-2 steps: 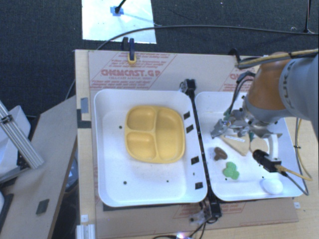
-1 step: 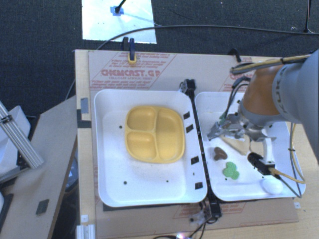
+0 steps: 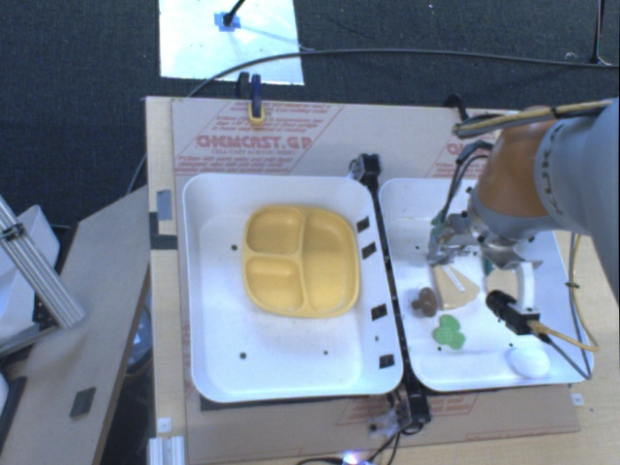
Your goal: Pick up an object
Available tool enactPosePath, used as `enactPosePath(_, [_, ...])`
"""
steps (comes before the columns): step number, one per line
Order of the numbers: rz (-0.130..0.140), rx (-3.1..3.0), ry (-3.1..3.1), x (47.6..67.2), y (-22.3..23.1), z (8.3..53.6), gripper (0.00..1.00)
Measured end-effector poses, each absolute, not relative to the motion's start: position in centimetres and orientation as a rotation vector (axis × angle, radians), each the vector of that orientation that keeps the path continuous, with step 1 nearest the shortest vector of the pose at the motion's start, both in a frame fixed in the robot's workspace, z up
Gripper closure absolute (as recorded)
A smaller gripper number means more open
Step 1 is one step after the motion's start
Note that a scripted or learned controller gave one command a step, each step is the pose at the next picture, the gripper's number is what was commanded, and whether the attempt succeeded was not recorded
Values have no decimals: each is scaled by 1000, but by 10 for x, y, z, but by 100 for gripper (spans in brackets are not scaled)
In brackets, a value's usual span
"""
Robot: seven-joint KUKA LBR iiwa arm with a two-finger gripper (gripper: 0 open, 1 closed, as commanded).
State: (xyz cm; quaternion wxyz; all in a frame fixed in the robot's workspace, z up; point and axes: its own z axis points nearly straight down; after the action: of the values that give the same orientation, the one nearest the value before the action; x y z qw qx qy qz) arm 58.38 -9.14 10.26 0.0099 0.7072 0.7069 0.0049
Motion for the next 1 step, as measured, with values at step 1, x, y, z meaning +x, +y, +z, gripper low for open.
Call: enactPosePath(1, [7,2213,2222,581,-90,166,100])
